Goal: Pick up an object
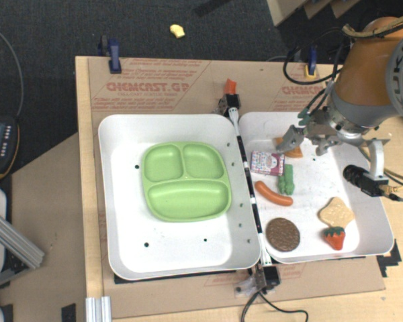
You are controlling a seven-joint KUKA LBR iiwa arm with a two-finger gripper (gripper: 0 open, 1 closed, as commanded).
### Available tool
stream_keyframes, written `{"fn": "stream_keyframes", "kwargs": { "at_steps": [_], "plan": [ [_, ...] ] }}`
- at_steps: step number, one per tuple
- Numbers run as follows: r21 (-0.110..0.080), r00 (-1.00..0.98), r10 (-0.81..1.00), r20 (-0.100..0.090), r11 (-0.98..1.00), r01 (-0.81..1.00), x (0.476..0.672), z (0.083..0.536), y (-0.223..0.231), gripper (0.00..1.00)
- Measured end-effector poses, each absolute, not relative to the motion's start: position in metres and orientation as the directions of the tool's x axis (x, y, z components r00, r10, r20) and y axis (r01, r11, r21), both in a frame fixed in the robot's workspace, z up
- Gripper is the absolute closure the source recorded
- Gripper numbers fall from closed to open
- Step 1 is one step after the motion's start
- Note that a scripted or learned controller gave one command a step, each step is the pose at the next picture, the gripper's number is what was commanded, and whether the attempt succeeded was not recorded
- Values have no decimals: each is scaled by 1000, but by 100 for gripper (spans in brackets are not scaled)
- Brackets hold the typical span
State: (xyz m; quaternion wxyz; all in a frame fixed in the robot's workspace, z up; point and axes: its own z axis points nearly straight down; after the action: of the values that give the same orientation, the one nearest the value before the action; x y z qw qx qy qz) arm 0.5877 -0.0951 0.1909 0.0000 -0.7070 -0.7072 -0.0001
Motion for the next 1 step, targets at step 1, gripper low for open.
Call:
{"fn": "stream_keyframes", "kwargs": {
  "at_steps": [1],
  "plan": [
    [-7, 1, 1000, 2, -1, 1000, 571, 137, -94, 0]
  ]
}}
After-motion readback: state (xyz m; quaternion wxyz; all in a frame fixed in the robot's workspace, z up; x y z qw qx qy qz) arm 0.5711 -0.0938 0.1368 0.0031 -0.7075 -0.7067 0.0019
